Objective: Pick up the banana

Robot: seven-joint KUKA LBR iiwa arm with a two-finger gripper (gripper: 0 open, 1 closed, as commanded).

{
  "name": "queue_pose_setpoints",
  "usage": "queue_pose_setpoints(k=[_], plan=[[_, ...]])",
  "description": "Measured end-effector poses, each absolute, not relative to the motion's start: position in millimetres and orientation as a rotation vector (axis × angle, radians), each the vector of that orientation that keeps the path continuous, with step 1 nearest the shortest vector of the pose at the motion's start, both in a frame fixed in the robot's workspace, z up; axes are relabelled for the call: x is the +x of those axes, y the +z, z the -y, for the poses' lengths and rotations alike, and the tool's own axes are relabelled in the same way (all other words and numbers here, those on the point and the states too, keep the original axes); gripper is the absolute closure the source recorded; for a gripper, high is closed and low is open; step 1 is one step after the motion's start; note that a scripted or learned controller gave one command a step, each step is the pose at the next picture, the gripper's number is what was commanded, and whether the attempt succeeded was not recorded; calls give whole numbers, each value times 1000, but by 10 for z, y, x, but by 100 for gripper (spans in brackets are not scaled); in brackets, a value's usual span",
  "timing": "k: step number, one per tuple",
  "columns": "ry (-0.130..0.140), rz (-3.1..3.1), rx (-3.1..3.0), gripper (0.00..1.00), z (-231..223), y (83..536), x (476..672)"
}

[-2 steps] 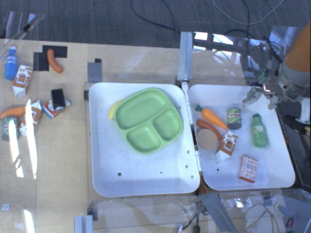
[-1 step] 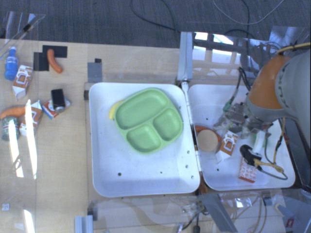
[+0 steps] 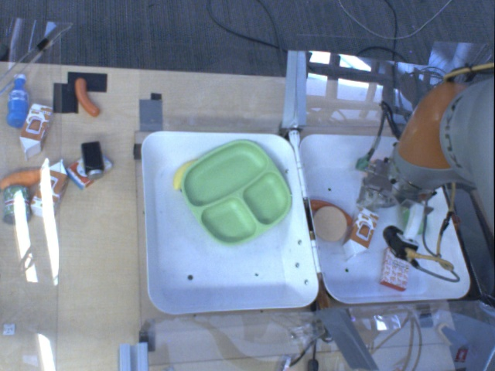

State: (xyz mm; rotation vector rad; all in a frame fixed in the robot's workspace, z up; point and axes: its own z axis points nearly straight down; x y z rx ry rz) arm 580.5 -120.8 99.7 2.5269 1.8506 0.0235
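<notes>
The banana [image 3: 179, 178] lies in the left bin [image 3: 201, 277], toward its far left part, with a yellow sliver showing at the left rim of a green plate [image 3: 236, 192]. The plate covers the rest of it. This three-part plate sits tilted across the middle of that bin. In the right bin [image 3: 340, 278], against the wall shared with the left one, rests a brown disc [image 3: 330, 224], with a small carton [image 3: 363, 229] just beside it. A red-and-white packet [image 3: 396, 270] lies nearer the bin's front right corner. The claw [image 3: 377, 192] hangs over the middle of the right bin, well apart from the banana, and the view does not let one tell whether it is apart or together. On the table near its left edge stand a blue bottle [image 3: 17, 103] and a black box [image 3: 92, 157].
</notes>
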Motion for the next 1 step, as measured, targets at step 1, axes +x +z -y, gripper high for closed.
queue_pose_setpoints(k=[1], plan=[[7, -1801, 2564, 100, 1544, 2489, 5849]])
